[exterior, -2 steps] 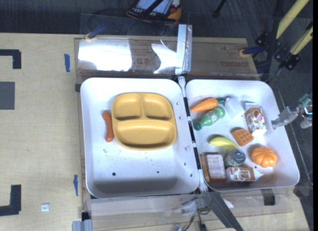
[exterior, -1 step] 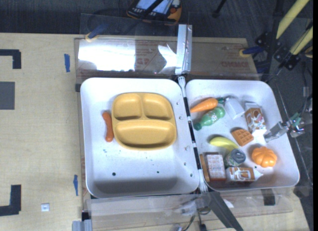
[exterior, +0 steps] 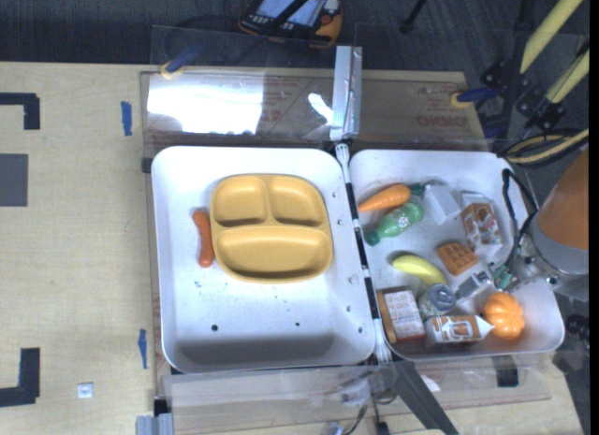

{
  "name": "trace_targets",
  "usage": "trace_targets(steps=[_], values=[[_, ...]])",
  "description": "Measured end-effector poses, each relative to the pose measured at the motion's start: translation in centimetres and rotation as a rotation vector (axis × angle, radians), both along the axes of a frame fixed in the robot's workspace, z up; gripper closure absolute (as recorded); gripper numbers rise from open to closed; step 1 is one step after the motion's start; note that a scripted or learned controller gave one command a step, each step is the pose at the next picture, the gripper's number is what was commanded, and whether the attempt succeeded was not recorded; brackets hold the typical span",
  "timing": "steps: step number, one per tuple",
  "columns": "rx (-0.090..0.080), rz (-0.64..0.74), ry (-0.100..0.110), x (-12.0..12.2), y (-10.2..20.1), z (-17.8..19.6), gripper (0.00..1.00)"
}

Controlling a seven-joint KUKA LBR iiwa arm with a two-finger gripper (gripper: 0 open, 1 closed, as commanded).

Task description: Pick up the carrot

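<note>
The carrot (exterior: 384, 198) is orange with a green top and lies at the upper left of the right bin (exterior: 543, 344), close to the divider between the bins. My gripper (exterior: 502, 274) reaches in from the right over the right side of that bin, low among the items near a waffle (exterior: 457, 257) and an orange pumpkin (exterior: 504, 314). It is well to the right of the carrot and below it in the view, not touching it.
Around the carrot lie a green bottle (exterior: 394, 223), a banana (exterior: 418, 268), a white packet (exterior: 440, 204), a printed box (exterior: 481, 223), a carton (exterior: 402, 314) and a small bottle (exterior: 457, 329). The left bin (exterior: 178, 321) holds a yellow divided plate (exterior: 271, 226) and an orange sausage (exterior: 203, 238).
</note>
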State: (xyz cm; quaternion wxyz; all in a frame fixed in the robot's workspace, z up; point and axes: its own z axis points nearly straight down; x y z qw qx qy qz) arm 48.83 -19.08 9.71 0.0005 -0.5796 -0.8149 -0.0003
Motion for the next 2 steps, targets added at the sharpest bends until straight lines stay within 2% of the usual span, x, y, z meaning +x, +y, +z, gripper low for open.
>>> trace_targets(steps=[1, 2], values=[[0.000, 0.242, -0.003, -0.7, -0.5, -1.1, 0.00], [-0.002, 0.240, -0.009, -0.6, -0.5, 0.0, 1.00]])
